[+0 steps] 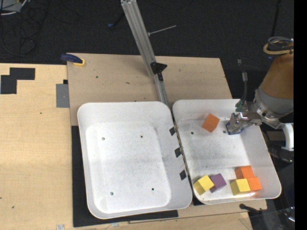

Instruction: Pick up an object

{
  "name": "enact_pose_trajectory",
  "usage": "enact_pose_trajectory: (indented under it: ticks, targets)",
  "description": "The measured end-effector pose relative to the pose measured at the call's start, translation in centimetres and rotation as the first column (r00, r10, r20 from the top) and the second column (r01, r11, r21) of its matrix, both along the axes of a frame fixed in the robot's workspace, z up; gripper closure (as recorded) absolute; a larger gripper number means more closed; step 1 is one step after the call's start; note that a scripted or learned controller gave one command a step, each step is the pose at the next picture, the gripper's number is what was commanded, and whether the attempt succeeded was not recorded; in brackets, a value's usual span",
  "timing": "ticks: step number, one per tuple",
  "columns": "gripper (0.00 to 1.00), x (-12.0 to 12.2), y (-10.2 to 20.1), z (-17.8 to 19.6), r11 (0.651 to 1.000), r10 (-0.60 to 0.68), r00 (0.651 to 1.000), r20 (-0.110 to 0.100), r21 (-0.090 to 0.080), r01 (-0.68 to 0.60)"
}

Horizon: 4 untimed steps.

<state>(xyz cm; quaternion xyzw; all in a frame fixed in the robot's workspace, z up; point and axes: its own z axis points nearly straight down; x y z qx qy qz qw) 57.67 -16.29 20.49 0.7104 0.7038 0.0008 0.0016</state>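
The gripper point(235, 124) hangs low over the far right part of the right bin point(218, 150), reaching in from the right. Whether it is wide or narrow I cannot tell; nothing is visibly held.

The nearest thing to pick is the orange block point(210, 122), lying in the same bin just to the gripper's left and a shade farther back, apart from it, turned corner-on so it has no clear long axis. A short sideways shift leftward would probably put the gripper over it.

The other candidates sit well apart along the bin's near edge: a yellow block point(204, 183) touching a purple block point(218, 180), and a yellow-and-orange cluster point(246, 179) at the near right corner. The left bin point(125, 157) lies beside.
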Motion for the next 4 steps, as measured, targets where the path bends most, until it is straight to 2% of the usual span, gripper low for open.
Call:
enact_pose_trajectory:
  ticks: [1,3,4]
  targets:
    - [1.00,0.0,-0.2,1.2,1.000,0.002,1.000,-0.004,0.001,-0.002]
    - [1.00,1.0,9.8,3.3,1.000,0.014,1.000,-0.003,0.003,-0.014]
    - [1.00,2.2,15.0,3.7,1.000,0.013,1.000,-0.004,0.003,-0.013]
